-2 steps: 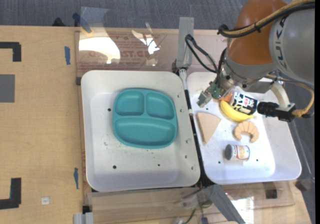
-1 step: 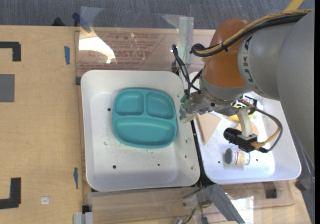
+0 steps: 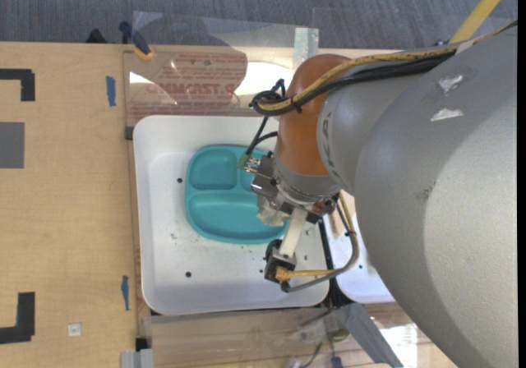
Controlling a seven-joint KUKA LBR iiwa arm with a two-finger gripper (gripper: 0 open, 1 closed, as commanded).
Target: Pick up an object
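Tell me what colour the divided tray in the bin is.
Teal. The tray shows best in the camera view, lying in the white bin.

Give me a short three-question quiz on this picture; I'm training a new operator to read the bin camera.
1. True or false: the teal divided plate lies in the white bin.
2. What colour is the band above the arm's wrist?
3. The gripper is over which edge of the plate: A) left, B) right?

Key: 1 true. 2 orange. 3 B; whether its fingers grip anything cannot be told from this view.
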